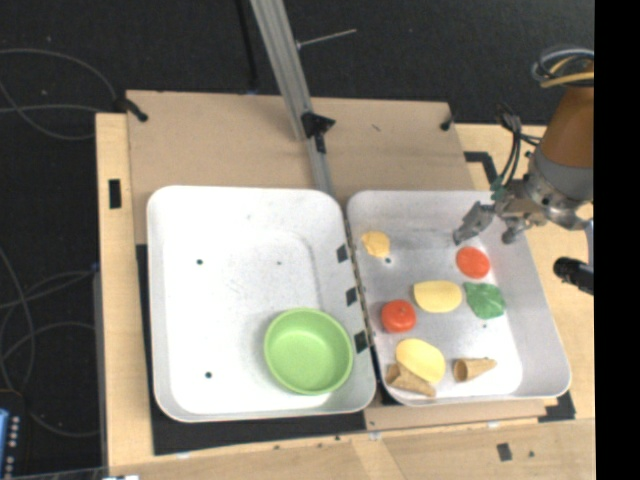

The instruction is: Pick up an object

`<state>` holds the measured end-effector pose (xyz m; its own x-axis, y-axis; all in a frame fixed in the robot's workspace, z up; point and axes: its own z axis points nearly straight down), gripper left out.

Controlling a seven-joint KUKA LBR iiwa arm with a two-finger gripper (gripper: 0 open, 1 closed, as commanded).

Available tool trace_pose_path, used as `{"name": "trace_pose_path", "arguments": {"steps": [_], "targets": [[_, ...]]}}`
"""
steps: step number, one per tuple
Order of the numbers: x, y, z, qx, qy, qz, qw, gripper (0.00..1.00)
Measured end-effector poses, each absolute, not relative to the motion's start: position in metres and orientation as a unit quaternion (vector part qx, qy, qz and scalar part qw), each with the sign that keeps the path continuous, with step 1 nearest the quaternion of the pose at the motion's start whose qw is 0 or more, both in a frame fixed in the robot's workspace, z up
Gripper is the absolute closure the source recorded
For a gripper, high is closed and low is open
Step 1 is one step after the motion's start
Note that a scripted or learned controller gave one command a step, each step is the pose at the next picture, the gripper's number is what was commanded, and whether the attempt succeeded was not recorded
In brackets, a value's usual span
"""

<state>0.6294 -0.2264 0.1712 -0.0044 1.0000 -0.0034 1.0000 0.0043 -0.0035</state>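
camera view, fixed above the bench: we log two shallow white bins side by side on a tan board. we see the left bin (200, 268) holding one light green bowl (308, 350), upright, near its front right corner. we see the right bin (535, 363) holding the small pieces.

contents of the right bin, as we read them:
- small yellow piece (376, 244) near the back left corner, close to the wall shared with the left bin.
- orange-red round piece (473, 262) toward the back right.
- pale yellow oval piece (437, 296) in the middle, with a green piece (485, 301) just beside it on its right.
- second orange-red round piece (399, 315) left of centre, near the oval.
- larger yellow piece (421, 359) near the front wall, touching a tan piece (410, 381) at its front left.
- tan cone-shaped piece (474, 369) lying on its side near the front right.

we see the arm entering from the right, orange band visible above the grey wrist. the gripper (492, 224) hangs over the back right part of the right bin, just behind the orange-red round piece near the back. its two fingers appear spread apart with nothing between them. we cannot tell whether the fingertips touch the bin floor. all pieces lie in the bin, none lifted.

a grey metal strut (285, 63) crosses the board behind the bins.
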Motion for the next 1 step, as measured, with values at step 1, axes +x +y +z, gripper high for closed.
{"name": "trace_pose_path", "arguments": {"steps": [1], "targets": [[0.6299, -0.2263, 0.1084, -0.705, -0.709, 0.0025, 0.000, 0.00]]}}
